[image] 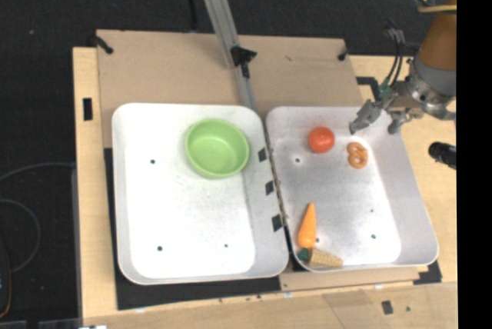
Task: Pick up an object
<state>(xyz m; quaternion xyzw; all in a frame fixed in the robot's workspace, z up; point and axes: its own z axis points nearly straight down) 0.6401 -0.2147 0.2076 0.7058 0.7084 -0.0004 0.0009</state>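
A: Where does the end effector (379, 120) sit?

B: Over the far right corner of the right bin (338, 249), just at its rim. Its two fingers are spread apart, one down-left and one to the right, with nothing between them.

A: What is nearest to it?

B: The pretzel (357, 155). It lies in the right bin, just below and slightly left of the end effector in the view, near but not touching. The tomato (321, 139) is next, a little farther left of the pretzel and apart from it.

A: And the others?

B: The carrot (307, 225) lies well apart, toward the near edge of the same bin, its long axis running nearly near to far, tip pointing away from the near rim. A wedge (326, 259) sits just beside its green end, in the near corner. The bowl (217, 148) is alone in the left bin (138, 166), farthest off.

A: So which way does the coming move go?

B: I judge it a short reach toward the near side and a touch left, down onto the pretzel. That piece is small and roundish, so no axis matters much; the open fingers should straddle it. The tomato could roll if nudged, so it seems the poorer choice.
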